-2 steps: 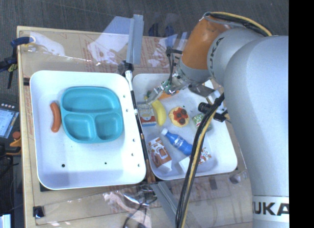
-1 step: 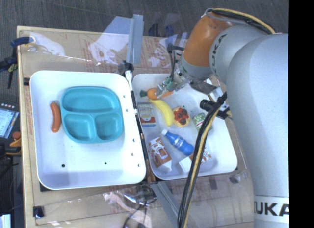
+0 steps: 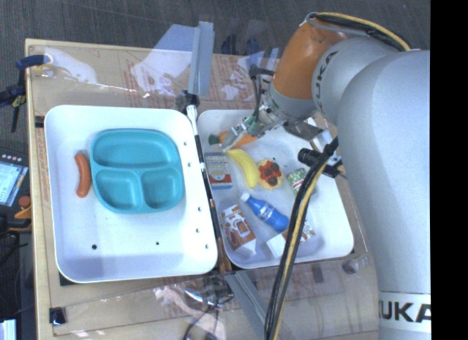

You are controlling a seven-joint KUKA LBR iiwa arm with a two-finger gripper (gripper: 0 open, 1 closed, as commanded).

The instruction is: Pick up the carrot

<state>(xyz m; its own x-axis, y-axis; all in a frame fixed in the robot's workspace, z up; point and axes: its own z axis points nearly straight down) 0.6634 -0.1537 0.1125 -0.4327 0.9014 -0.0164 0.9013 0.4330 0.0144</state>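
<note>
As the two-finger gripper (image 3: 245, 130) reaches the orange tapered carrot (image 3: 240, 140)
Jaw state unclear; a slip could nudge the yellow plastic banana (image 3: 244, 166) just beside it

the end effector (image 3: 247, 128) sits low over the slim orange carrot (image 3: 241, 141), covering part of it, and its fingers are too small and cluttered to read. the big grey arm hides the right-hand shallow white bin's (image 3: 340, 247) far right wall. the small printed packets (image 3: 238, 227) are too blurred to read.
</note>
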